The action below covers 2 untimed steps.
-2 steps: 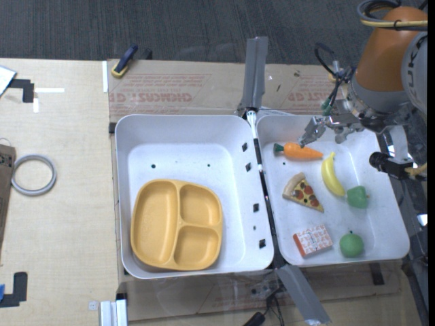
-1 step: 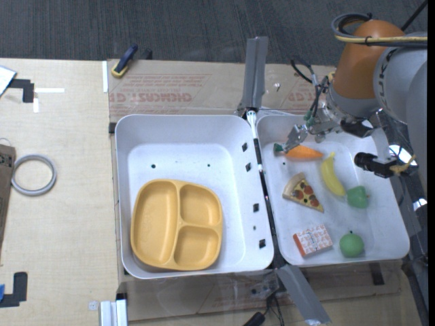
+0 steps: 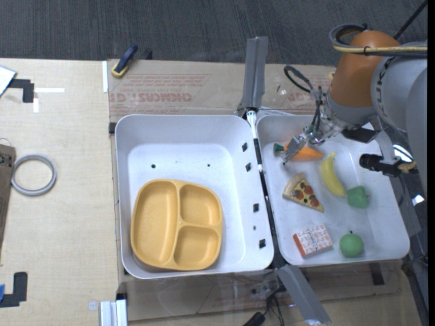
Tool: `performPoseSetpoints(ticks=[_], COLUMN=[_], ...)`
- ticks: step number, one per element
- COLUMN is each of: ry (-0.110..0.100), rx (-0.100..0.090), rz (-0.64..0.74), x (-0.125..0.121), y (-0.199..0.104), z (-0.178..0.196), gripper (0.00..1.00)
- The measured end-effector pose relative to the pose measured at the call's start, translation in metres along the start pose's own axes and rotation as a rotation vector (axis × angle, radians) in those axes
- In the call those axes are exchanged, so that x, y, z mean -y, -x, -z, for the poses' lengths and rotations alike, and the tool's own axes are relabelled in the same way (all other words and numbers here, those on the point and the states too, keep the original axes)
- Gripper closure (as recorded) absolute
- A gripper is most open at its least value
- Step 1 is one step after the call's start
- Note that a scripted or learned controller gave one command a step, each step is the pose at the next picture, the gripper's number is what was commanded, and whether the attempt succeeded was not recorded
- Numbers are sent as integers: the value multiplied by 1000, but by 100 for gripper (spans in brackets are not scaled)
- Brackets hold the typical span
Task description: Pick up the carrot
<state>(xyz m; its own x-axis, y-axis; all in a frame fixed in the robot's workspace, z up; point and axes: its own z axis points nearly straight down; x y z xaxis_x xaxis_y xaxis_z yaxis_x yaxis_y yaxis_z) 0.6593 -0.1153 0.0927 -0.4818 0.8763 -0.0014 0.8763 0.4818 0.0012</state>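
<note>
- Orange and pointed, the small toy carrot (image 3: 310, 153) lies in the far part of the right white bin (image 3: 387, 246), close to the wall between the two bins.
- My arm's jaws (image 3: 304, 143) sit right at the carrot's left end, touching it or almost. I cannot tell if they are open or closed, or if the carrot is really between them.
- I think the carrot is light, hard plastic. It should not bend or break, but its smooth skin may slip.
- It tapers, so the thin tip would pop out of a squeeze. I would take hold across the thick middle.
- It is round, so I guess it may roll if I push it from one side.
- The yellow toy banana (image 3: 332, 175) lies just beside it, nearer to me. The toy pizza slice (image 3: 303, 193) is near too. I must not bump them.
- Two green round toy fruits (image 3: 358, 197) and a small red and white box (image 3: 312, 240) sit well apart from it.
- The yellow split plate (image 3: 178, 224) rests in the left white bin (image 3: 136, 141), out of my way.
</note>
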Motion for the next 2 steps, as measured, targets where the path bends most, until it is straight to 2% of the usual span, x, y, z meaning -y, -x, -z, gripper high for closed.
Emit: performPoseSetpoints(ticks=[1,2], ry=[3,0], rx=[3,1], rz=[-3,4], x=[0,-25], y=[1,-45], z=[10,100], gripper=[100,100])
